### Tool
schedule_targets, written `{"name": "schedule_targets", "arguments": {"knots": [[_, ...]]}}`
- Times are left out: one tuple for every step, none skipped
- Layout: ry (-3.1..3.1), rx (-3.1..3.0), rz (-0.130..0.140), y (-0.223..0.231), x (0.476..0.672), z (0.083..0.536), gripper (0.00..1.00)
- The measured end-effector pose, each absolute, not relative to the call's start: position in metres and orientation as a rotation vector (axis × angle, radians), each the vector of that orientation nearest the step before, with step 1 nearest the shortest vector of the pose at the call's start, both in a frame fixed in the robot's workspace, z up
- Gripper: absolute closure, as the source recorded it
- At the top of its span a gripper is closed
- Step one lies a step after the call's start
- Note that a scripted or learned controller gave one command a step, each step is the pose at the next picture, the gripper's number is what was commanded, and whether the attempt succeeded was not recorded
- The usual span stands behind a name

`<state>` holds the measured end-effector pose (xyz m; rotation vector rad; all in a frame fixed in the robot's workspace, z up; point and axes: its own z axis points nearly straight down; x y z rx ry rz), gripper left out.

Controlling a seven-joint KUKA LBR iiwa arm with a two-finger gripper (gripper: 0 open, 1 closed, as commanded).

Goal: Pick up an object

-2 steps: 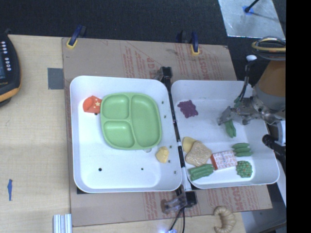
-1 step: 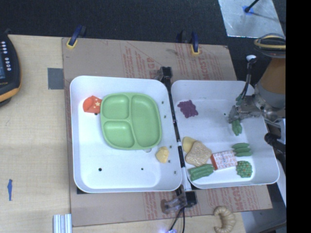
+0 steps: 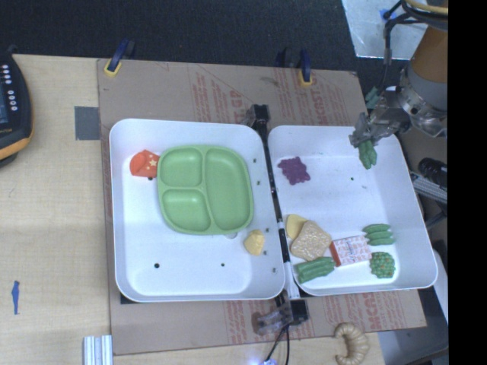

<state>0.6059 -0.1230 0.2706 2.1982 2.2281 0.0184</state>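
My gripper (image 3: 367, 141) hangs over the upper right corner of the right bin (image 3: 403, 204), with the arm coming in from the right. A small dark green pod-shaped toy (image 3: 368, 157) sticks out below the fingers, pinched between them and lifted off the bin floor. Lying in the same bin are a purple grape cluster (image 3: 294, 169), a yellow piece (image 3: 294, 224), a tan bread slice (image 3: 310, 242), a green pea pod (image 3: 315, 268), a red-and-white packet (image 3: 351, 250), green beans (image 3: 378, 234) and a broccoli piece (image 3: 382, 265).
The left bin (image 3: 137, 272) holds a green divided plate (image 3: 205, 188), a red piece (image 3: 144, 163) at the plate's left and a yellow piece (image 3: 255, 242). A tan curled item (image 3: 351, 342) lies on the bench in front of the right bin. Clamps (image 3: 305, 67) hold the back edge of the board.
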Motion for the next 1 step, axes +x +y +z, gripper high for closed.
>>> {"name": "schedule_targets", "arguments": {"knots": [[2.239,2.212,-0.006,-0.0434,0.6097,0.2347,1.00]]}}
